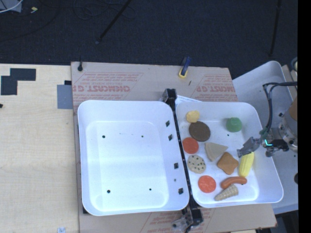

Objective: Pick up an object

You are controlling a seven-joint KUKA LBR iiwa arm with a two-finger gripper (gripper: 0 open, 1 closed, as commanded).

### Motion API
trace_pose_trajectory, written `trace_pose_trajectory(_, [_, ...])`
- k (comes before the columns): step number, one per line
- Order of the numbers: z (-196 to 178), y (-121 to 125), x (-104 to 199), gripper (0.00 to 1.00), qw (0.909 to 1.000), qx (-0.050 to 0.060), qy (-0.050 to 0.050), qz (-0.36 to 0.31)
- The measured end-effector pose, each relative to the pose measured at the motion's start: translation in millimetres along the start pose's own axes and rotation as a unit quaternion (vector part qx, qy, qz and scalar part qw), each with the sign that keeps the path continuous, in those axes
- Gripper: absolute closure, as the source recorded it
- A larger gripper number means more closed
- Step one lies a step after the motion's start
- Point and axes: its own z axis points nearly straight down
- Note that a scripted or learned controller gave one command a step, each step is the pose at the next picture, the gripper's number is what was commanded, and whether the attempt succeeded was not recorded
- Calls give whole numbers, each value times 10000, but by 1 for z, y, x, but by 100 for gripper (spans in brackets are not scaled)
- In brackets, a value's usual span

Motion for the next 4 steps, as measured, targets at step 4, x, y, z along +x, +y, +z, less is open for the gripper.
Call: trace_pose_trajectory(4, [85, 107, -19, 0, 10000, -22, -20, 10])
